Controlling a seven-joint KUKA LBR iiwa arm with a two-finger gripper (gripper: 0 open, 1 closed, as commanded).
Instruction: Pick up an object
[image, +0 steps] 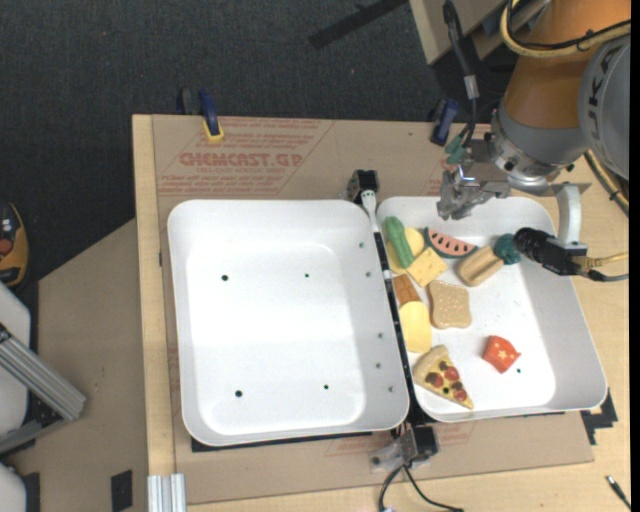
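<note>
My gripper (455, 207) hangs over the far edge of the right bin (575, 345), above and just behind the toy food, with nothing visible between its fingers. Just in front of it lies a watermelon slice (450, 243). Beside that are a green cucumber (399, 241), a yellow cheese wedge (425, 267) and a tan cork-like cylinder (479, 266) with a teal piece (505, 247) at its end. Nearer the front lie a bread slice (450, 305), a hot dog (406, 290), a yellow piece (414, 326), a red strawberry-like piece (501, 352) and a pizza slice (444, 376).
The left bin (275, 320) stands next to the right one, sharing a central divider. Both rest on a cardboard sheet (250, 155) held by blue clamps at the back. The food is crowded toward the right bin's left side.
</note>
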